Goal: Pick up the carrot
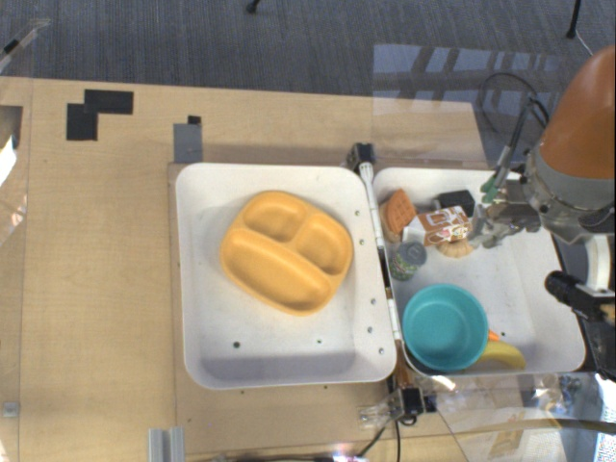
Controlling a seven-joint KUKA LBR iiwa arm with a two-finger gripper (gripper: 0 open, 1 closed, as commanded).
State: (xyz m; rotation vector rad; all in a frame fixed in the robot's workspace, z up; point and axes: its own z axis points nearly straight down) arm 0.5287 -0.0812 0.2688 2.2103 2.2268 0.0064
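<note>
While the grey arm's two-finger gripper (pixel 489 221), its grip unreadable from here, hovers beside a red-and-white carton (pixel 443 227), what appears to be the orange carrot (pixel 494 336) peeks out nearer the camera, between a round teal bowl (pixel 443 327) and a yellow banana (pixel 504 356).

Brightness: even, soft light is falling from above; nothing is looking dim.
Shadows: the yellow plate (pixel 287 250) is casting a faint shadow on the left bin (pixel 207 354).
Glare: pale reflections are showing on the clear sheet (pixel 452 70) at the top right.
Focus: the whole picture is looking slightly soft; the arm (pixel 582 133) is blurring at the right edge.
</note>
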